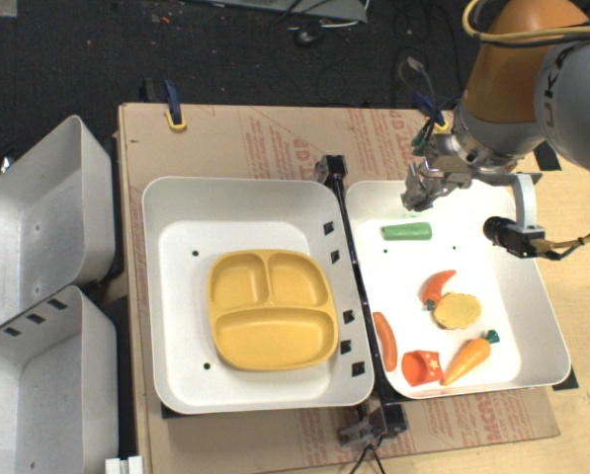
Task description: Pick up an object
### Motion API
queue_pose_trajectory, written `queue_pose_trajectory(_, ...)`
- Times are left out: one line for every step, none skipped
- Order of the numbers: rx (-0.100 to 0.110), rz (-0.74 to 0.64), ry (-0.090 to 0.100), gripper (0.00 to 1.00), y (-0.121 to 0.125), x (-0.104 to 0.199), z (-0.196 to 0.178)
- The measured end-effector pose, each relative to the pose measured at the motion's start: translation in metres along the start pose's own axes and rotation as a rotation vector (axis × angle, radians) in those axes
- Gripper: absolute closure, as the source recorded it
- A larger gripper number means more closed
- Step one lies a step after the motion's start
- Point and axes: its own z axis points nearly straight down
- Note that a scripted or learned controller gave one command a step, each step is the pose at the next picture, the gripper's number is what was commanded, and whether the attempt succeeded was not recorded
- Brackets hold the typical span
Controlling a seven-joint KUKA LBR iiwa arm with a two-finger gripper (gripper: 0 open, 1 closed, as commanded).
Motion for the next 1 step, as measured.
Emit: queue_pose_trajectory(-0.001, -0.002, 0.001, 1.0, -0.0121, 0.0566, -0.0057)
